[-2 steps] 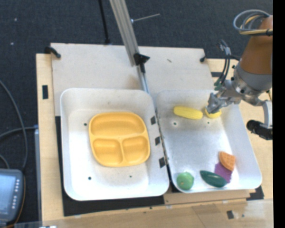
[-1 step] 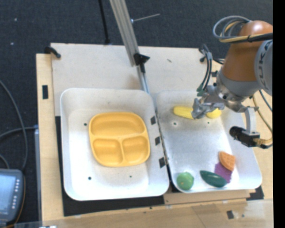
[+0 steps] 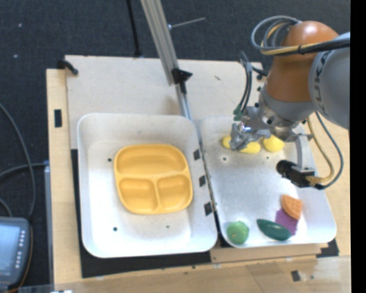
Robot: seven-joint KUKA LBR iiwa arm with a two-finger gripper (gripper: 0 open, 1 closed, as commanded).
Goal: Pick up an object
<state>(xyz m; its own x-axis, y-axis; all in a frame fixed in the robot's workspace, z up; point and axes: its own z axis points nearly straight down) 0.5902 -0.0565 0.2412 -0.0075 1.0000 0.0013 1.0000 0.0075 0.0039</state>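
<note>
My gripper [image 3: 240, 138] hangs low over the far end of the right bin [image 3: 256, 182], its fingers down among yellow pieces. A small yellow piece [image 3: 226, 142] lies just left of the fingers, another yellow piece [image 3: 252, 147] just right of them, and a third [image 3: 273, 143] further right. At the bin's near end lie a green round fruit [image 3: 236, 231], a dark green object [image 3: 273, 229], a purple object [image 3: 287, 218] and an orange object [image 3: 291, 205]. Whether anything sits between the fingers is hidden.
The left bin [image 3: 97, 224] holds a yellow divided tray [image 3: 152, 177]. A slanted metal post [image 3: 161, 35] rises behind the bins. A black cable connector [image 3: 293, 173] hangs over the right bin. A monitor [image 3: 6, 249] stands at the lower left.
</note>
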